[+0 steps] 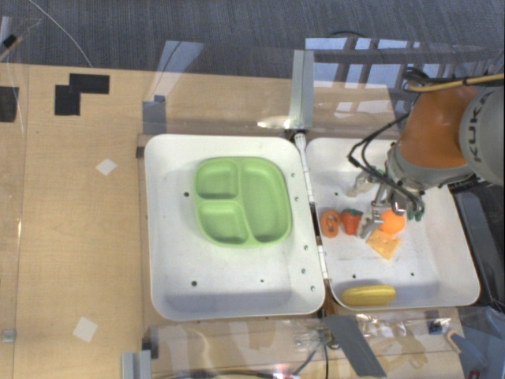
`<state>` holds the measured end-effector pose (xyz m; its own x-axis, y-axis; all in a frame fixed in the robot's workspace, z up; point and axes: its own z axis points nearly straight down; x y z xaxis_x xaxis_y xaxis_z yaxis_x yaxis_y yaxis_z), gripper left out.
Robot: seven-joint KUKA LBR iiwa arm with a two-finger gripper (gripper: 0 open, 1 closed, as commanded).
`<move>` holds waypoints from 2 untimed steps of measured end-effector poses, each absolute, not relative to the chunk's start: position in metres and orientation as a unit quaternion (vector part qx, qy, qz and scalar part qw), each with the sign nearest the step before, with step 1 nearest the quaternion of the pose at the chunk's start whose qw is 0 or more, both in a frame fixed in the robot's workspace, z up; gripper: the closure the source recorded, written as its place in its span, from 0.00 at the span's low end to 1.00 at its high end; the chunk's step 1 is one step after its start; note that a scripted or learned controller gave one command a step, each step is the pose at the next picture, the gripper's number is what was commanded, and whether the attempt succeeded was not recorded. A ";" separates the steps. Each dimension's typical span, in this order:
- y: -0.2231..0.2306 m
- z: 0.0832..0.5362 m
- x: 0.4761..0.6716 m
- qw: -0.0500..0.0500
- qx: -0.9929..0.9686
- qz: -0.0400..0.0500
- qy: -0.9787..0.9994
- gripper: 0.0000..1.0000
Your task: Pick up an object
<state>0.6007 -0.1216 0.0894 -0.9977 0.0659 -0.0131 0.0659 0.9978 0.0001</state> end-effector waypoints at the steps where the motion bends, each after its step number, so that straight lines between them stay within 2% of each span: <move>1: -0.149 0.090 0.559 0.007 0.123 0.000 0.992 0.00; 2: -0.090 0.090 0.580 0.008 0.157 0.002 0.988 0.00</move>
<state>0.5797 -0.0902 0.0899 -0.9508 0.3094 -0.0144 0.3094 0.9509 0.0057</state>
